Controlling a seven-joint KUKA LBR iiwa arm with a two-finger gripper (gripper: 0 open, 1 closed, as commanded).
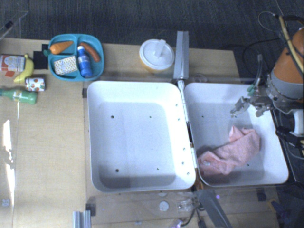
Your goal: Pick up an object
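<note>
A crumpled pink cloth (233, 151) lies in the right bin (209, 103), toward its front and right side. My gripper (247, 111) hangs above the bin's back right part, just behind the cloth and apart from it. It is open, and nothing sits between its fingers (236, 109). The grey arm with its orange band (287, 68) comes in from the right edge.
The left bin (133, 132) adjoins the right one along a metal divider (180, 56). Behind the bins stand a lidded white cup (156, 55) and a blue tray of toy food (76, 57). Small toys (21, 77) lie at the far left.
</note>
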